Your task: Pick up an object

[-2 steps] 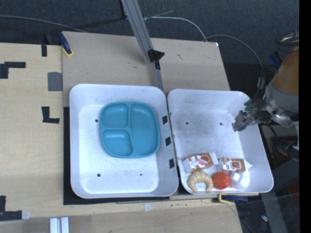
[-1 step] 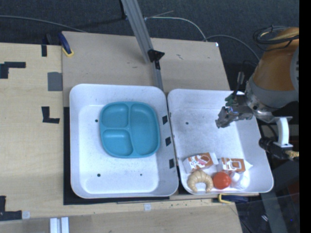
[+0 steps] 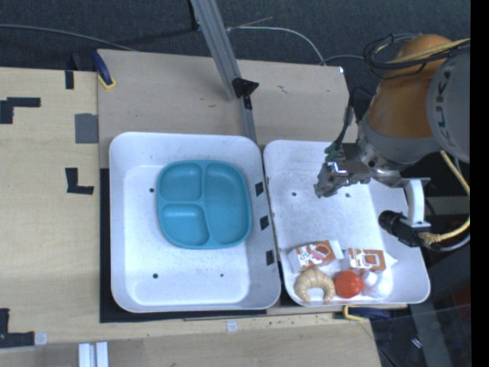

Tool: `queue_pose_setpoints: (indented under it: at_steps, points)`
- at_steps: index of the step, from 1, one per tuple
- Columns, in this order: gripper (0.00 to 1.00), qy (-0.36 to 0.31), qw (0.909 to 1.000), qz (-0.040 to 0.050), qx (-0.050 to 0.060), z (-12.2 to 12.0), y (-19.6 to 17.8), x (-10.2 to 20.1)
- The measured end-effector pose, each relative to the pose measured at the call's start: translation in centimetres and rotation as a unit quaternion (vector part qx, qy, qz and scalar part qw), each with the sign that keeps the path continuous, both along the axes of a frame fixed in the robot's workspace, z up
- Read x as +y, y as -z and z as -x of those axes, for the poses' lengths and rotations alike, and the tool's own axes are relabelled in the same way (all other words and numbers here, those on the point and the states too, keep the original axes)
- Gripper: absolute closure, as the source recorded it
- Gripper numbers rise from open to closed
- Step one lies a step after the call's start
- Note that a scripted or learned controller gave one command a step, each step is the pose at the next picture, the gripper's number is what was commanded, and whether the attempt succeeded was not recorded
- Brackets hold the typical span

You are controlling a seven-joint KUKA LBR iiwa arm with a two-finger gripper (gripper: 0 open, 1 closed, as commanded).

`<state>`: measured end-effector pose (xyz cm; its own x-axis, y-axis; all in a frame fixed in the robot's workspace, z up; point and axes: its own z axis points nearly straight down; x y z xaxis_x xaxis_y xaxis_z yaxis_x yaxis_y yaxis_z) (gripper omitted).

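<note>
In the camera view my gripper (image 3: 327, 184) hangs over the upper middle of the right bin (image 3: 321, 220), pointing down, with nothing seen between its fingers. Well below it, along the bin's near edge, lie a croissant (image 3: 315, 284), a red tomato-like ball (image 3: 349, 284), and two white-and-orange packets (image 3: 315, 254) (image 3: 367, 260). They sit close together, the croissant touching the ball.
The left bin (image 3: 130, 281) holds a blue divided plate (image 3: 204, 203) at its centre. A grey metal pole (image 3: 218, 37) slants in from the top toward the bins' shared wall. The arm's orange band (image 3: 416, 52) and black cables sit at the right.
</note>
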<state>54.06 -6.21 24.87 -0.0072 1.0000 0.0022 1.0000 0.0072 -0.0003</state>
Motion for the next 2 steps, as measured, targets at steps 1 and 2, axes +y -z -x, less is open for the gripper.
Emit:
queue_pose_setpoints:
  at_steps: [1,2]
  points:
    - [1.00,-0.001,1.0000,0.0002,0.000,-1.6,-0.1,5.8]
    - [1.00,0.000,1.0000,0.0006,0.001,-2.1,0.9,12.0]
